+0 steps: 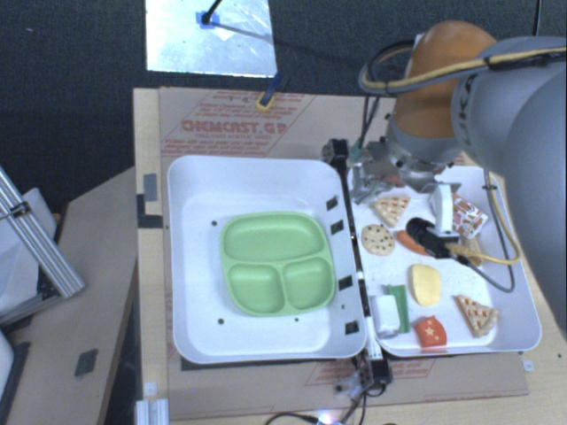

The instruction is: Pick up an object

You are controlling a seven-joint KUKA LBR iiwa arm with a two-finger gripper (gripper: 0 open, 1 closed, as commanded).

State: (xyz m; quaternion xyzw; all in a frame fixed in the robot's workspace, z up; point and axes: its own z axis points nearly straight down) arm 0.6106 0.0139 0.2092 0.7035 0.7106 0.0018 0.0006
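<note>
My gripper (365,184) hangs low over the far left corner of the right bin (523,312), close to the wall between the two bins. Just in front of it lies a pizza slice (391,209), with a round cookie (378,239) nearer the camera. An orange carrot-like piece (408,239) lies beside the cookie. Further forward are a yellow piece (425,284), a second pizza slice (476,315), a red piece (431,331) and a white and green packet (391,312). The arm hides the bin's far side.
The left bin (195,202) holds a green divided plate (276,262). A red and white packet (468,218) lies in the right bin under the arm. Cardboard lies under both bins, and a shiny sheet (211,25) sits behind them.
</note>
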